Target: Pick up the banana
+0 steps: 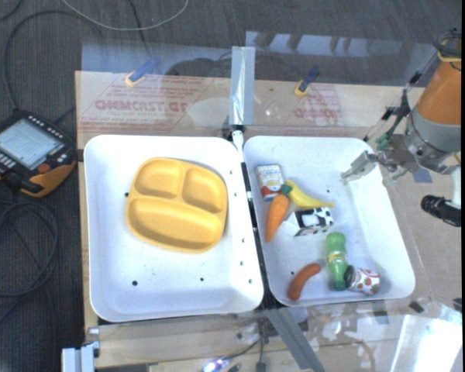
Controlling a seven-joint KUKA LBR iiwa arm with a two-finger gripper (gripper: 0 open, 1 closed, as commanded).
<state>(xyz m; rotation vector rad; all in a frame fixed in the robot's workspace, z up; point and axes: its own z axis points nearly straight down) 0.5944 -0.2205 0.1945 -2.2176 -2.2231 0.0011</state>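
The yellow banana (308, 198) lies in the right bin (380, 231), near its middle, between an orange carrot (276, 215) and a small black-and-white carton (313, 220). My gripper (362, 166) hangs over the bin's upper right part, to the right of the banana and a little higher in the picture, well apart from it. Its fingers stand open and hold nothing. The arm's orange band (442, 91) shows at the right edge.
The right bin also holds a small juice box (270, 178), a green bottle (336, 260), a sausage (304, 280) and a red-and-white can (365, 280). A yellow divided plate (177, 204) lies in the left bin (116, 285). A teach pendant (27, 152) sits on the floor at left.
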